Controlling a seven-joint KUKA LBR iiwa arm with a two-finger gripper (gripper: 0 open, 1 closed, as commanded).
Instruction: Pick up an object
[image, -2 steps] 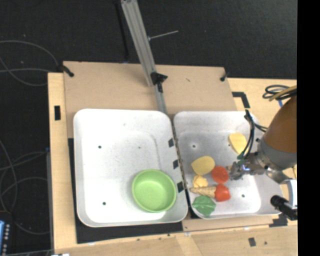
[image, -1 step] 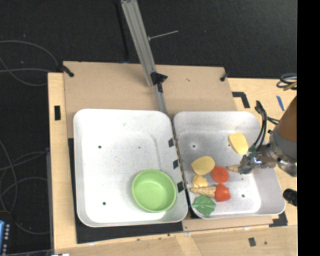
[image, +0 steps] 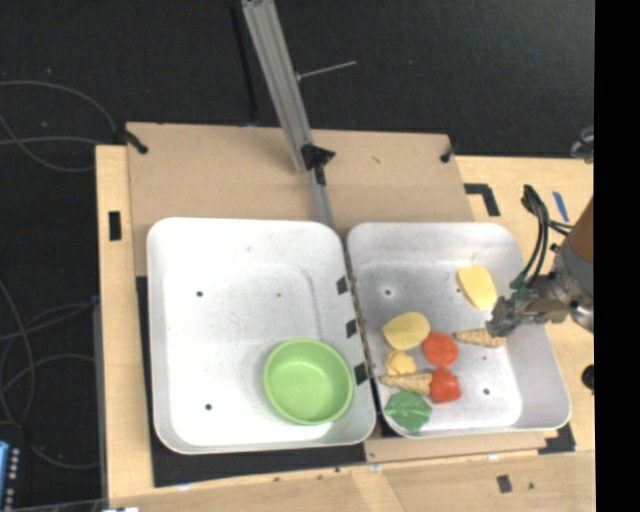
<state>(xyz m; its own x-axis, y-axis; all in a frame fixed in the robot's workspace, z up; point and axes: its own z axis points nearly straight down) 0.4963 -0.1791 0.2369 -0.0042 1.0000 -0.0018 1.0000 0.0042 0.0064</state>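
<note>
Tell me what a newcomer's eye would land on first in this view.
Most likely the green bowl, bright and alone near the front of the left bin. Next, the cluster of small toy foods in the right bin: a yellow piece toward the back right, two red pieces and a green one at the front. The gripper reaches in from the right, beside a tan cone.

White bins (image: 250, 240), green bowl (image: 308, 381), yellow (image: 407, 329) & red (image: 440, 349) toys, tan bench (image: 280, 170).
</note>
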